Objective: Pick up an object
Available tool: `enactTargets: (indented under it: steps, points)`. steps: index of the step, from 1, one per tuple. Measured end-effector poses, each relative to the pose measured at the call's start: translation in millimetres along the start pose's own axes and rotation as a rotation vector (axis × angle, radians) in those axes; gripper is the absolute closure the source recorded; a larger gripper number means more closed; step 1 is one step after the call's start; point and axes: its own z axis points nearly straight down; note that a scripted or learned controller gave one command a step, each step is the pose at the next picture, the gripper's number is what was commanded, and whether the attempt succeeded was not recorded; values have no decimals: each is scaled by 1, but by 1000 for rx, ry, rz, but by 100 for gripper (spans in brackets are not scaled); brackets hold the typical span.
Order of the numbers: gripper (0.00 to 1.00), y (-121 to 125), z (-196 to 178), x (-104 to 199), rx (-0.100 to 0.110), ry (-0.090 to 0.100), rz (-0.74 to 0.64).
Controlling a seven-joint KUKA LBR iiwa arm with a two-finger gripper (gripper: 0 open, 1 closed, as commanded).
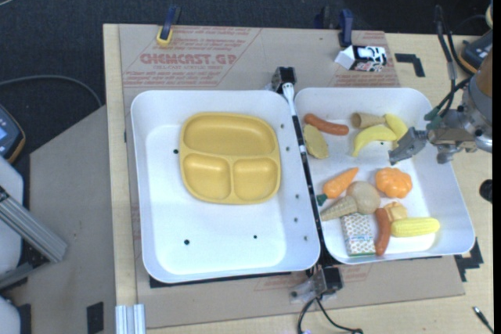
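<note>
The right bin [448, 192] holds several toy foods: a red sausage [326, 125], a banana [373, 137], a carrot [340, 183], an orange pepper [393, 182], a corn cob [415, 228] and a small box [359, 234]. My gripper [423, 150] hangs over the bin's right side, just right of the banana and above the orange pepper. Its fingers [403, 148] stand apart, open, with only white bin floor between them.
The left bin [156, 199] bears a yellow three-compartment tray [231, 156]. A pale yellow slice [315, 141] and a cream cone-shaped piece [350, 201] lie near the divider between the bins. Clamps [345, 26] sit on the bench's far edge.
</note>
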Motion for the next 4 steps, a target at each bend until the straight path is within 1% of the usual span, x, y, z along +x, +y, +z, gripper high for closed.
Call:
enactTargets:
  steps: [1,2,3,4]
  points:
    - [0,2,-6,0,-13,-2,-3]
    - [0,9,55,-2,-6,0,-2]
    - [0,0,112,-7,-5,1,-1]
    - [0,3,161,-6,-13,3,-2]
